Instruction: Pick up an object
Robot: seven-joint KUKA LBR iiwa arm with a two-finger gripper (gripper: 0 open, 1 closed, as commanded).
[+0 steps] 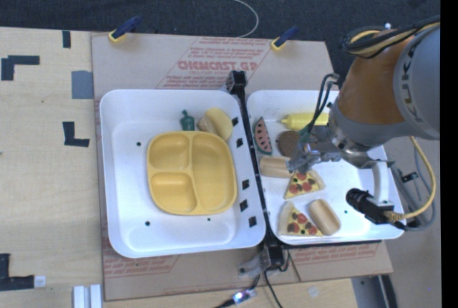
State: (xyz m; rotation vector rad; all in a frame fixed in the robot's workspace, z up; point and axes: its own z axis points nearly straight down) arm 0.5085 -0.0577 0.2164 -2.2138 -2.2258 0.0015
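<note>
My gripper (299, 160) is low in the right bin (372, 228), under the grey wrist with its orange band. It hangs just above the upper pizza slice (304, 184) and beside a tan bread roll (273, 167). Near it lie a brown cookie (288, 142), a watermelon slice (262, 135) and a yellow banana-like piece (303, 119), which the arm partly covers. A second pizza slice (296, 222) and a hot dog (323, 217) lie toward the bin's front. I see nothing held in the gripper.
The left bin (122, 156) holds a yellow divided plate (192, 172), a small green item (187, 120) and a pale yellow fruit (217, 123). A black divider (247, 156) runs between the bins. A black cable fitting (368, 205) hangs from the arm over the right bin.
</note>
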